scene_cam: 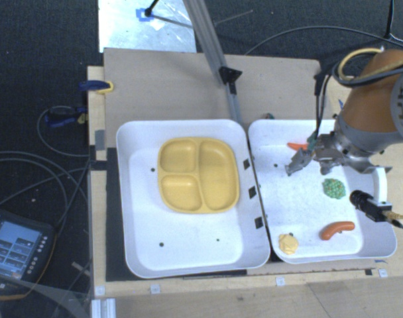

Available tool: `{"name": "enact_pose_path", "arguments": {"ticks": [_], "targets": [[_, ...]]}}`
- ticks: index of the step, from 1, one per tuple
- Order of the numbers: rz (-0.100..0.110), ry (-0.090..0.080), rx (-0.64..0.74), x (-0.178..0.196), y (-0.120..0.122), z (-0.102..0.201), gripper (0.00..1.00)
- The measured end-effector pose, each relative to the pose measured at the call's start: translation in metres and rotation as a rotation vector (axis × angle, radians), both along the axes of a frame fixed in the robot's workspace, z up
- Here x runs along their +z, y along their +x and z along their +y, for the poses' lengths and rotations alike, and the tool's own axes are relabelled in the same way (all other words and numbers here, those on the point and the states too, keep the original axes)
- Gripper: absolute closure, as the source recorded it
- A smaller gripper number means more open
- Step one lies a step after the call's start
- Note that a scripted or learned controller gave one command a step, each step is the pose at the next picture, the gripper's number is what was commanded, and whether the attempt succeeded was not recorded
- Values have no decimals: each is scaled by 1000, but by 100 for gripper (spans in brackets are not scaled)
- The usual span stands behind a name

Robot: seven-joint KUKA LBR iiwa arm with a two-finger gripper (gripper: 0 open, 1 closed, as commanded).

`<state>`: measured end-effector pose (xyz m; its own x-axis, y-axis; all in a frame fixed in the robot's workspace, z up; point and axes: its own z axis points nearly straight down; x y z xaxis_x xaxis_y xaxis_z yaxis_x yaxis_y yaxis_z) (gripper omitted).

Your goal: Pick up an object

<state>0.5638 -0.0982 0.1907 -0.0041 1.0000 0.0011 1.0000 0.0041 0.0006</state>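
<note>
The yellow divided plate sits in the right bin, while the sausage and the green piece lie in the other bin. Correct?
No. In the camera view the yellow divided plate sits in the left bin; the sausage and green piece lie in the right bin.

Grey arm reaching in from right, wrist bent low, jaws pointing left

tray – glossy yellow plastic | bins – smooth white plastic
</note>
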Motion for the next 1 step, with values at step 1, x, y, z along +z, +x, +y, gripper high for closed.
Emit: {"name": "enact_pose_path", "arguments": {"ticks": [1], "targets": [[-1,0,-2,0,0,0,0]]}}
